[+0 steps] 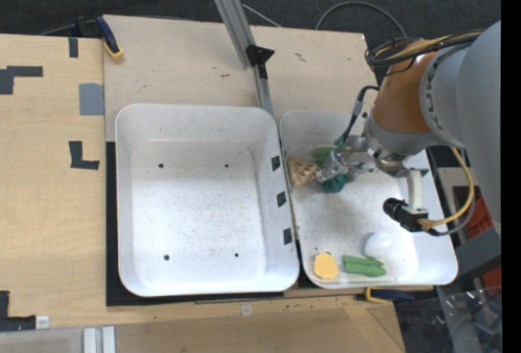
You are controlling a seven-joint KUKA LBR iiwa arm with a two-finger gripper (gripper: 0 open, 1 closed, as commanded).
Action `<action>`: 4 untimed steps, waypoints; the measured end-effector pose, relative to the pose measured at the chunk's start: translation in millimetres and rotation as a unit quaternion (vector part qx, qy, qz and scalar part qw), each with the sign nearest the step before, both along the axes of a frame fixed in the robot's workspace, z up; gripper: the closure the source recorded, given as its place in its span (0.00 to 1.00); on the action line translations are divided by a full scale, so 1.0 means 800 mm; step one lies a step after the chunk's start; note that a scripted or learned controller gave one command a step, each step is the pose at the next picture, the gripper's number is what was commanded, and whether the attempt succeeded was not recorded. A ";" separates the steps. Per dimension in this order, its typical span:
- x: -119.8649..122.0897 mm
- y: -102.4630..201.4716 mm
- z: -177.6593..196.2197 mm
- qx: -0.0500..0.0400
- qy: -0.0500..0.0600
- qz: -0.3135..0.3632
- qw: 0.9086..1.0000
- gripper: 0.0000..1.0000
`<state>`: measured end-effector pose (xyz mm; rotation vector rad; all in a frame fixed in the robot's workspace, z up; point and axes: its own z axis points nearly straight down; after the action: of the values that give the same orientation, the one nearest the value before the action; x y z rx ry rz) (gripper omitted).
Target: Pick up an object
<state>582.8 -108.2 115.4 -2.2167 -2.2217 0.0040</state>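
Observation:
My gripper is low in the right bin, near its upper left part. It sits right over a small dark green object and next to a tan, speckled object. Another green piece shows just above the fingers. The arm's grey body and orange band cover the bin's upper right. Near the bin's front edge lie an orange piece, a green pod-like object and a white round object.
The left bin stands beside the right one, with a shared raised rim between them. A metal pole slants over the bench behind the bins. Cables hang off the arm at the right.

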 end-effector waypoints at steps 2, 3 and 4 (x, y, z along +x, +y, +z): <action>-0.001 -0.004 0.120 -0.001 -0.004 0.000 1.000 1.00; 0.003 0.056 0.133 0.001 -0.002 0.002 1.000 1.00; 0.003 0.113 0.126 0.000 -0.001 0.002 1.000 1.00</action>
<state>584.9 -17.5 216.2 -2.2129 -2.2261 0.0014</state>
